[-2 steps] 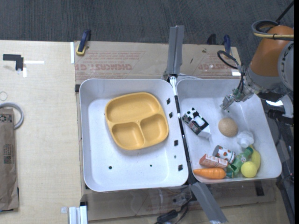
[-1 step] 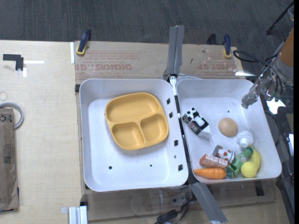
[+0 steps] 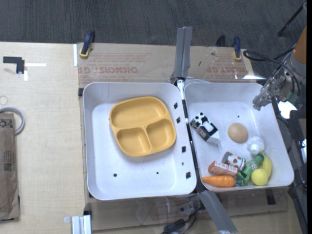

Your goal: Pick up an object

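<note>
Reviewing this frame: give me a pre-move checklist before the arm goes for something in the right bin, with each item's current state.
1. Gripper position: at the upper right rim of the right bin, away from the objects. Ok.
2. Finger state: too small and blurred. Cannot tell.
3. Gripper carrying nothing: nothing visible at its tip. Ok.
4. An isolated target: the egg lies apart from its neighbours. Ok.
5. Clutter near the front edge: carrot, lemon and small packets packed close together. Not ok for a clean grasp.
6. Left bin: holds only the yellow divided plate, away from the arm's path. Ok.
</note>
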Available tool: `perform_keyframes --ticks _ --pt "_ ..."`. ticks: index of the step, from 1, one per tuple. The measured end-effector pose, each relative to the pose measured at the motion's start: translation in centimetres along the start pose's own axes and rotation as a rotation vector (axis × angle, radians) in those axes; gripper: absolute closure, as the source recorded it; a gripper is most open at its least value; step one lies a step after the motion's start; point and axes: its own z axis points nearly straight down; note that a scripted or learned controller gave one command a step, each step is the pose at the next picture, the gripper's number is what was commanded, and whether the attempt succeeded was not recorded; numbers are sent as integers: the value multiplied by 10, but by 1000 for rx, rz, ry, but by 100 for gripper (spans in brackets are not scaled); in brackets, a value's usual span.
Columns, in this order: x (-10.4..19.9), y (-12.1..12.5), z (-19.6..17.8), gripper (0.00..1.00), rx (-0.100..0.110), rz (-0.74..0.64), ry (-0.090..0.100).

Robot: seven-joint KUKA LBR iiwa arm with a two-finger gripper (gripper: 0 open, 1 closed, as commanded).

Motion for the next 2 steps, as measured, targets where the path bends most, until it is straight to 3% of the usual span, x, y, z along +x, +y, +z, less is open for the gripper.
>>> perform_keyframes --ticks 1,2 --pt "71 -34 -44 100 0 -103 2" --pt "145 39 -65 100 0 -276 3"
